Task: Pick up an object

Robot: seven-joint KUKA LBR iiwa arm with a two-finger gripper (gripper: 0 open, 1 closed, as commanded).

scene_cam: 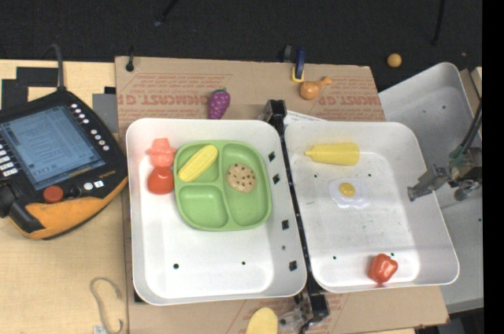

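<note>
Out at the right edge of the frame, mid-height: the grey two-finger gripper point(431, 184), low over the right rim of the right-hand shallow white bin point(378, 234). Open or closed? Impossible to tell from this angle. Nothing visibly in its grasp.

Inside that right bin, three candidates. Near the top, a yellow plastic squeeze bottle point(333, 154) lying on its side. Just below it, centre of the bin, a toy fried egg point(347, 191), flat on the floor. Down in the lower right corner, a red toy pepper point(383, 268), well apart from the other two and from the gripper.

Over to the left-hand white bin point(205, 265): a green divided plastic plate point(206, 208) in the upper half, with a yellow toy corn cob point(196, 162) in its upper-left compartment and a speckled toy cookie point(241, 178) in the right one. Touching the plate's left side, an orange-and-pink toy figure point(161, 167).

Behind the bins, on brown cardboard point(173, 88): a purple toy grape bunch point(219, 102) and an orange toy gourd point(313, 87). Far left of the frame, a grey-and-orange control pendant point(55, 159).
</note>
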